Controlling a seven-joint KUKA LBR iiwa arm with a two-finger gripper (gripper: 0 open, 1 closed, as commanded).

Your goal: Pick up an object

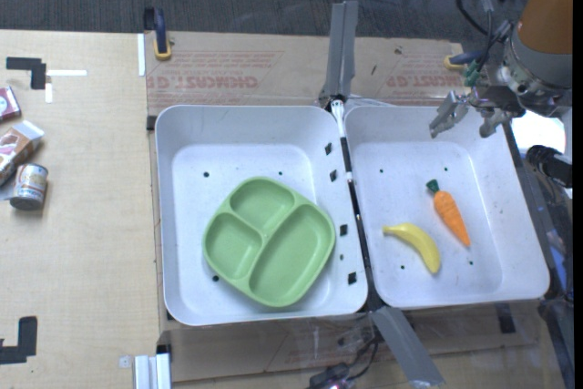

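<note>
Two white bins side by side on the counter.
Gripper (467, 114) above right bin's (510, 287) far edge, jaws spread, gripping nothing; carrot (450, 212) and banana (416, 244) lie inside; green plate (269, 241) left.

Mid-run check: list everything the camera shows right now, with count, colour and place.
divided plate: 1, light green, in the left bin
banana: 1, yellow, in the right bin, near its front
carrot: 1, orange with green top, in the right bin, just right of the banana
bins: 2, white, side by side on the bench
can: 1, silver, at the bench's left edge
packets: 2, red and white, left edge above the can
clamp: 1, blue and yellow, behind the left bin
gripper: 1, grey, fingers spread, above the right bin's far right corner
arm: 1, orange band, top right
</note>
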